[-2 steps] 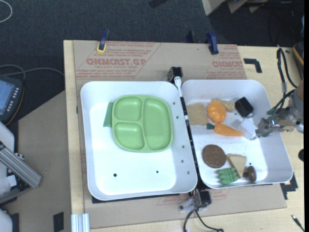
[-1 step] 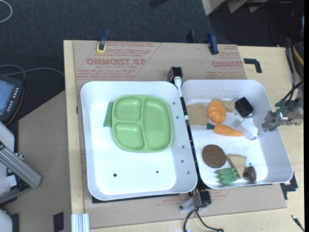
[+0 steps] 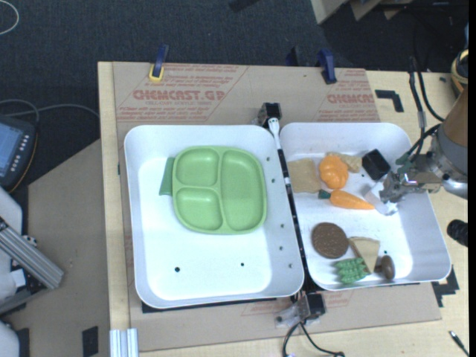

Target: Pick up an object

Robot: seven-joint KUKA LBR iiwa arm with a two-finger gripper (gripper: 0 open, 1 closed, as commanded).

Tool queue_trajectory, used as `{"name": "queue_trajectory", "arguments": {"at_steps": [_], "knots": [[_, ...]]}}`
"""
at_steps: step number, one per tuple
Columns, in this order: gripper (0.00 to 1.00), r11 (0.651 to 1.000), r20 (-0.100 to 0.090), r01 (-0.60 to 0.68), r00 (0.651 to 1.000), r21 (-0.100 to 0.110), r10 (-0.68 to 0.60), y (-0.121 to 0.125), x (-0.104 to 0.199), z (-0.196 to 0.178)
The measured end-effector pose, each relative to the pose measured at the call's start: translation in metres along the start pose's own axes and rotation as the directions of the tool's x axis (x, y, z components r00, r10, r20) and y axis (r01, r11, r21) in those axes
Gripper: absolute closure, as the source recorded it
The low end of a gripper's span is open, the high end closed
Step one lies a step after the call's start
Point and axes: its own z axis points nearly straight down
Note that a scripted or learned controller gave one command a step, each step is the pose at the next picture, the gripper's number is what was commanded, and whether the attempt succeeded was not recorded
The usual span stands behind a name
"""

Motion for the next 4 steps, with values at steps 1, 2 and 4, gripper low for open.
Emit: {"name": "queue_trajectory", "arguments": {"at_steps": [1, 2, 4], "knots": [[1.00, 1.000, 0.000, 0.000, 1.000, 0.002, 0.000, 0.014, 0.054, 0.012], [1.00, 1.000, 0.001, 0.001, 1.000, -0.005, -0.001, 0.030, 0.104, -0.003], [1.00, 1.000, 0.003, -0.005, 1.000, -0.003, 0.005, 0.039, 0.148, -0.004]]}}
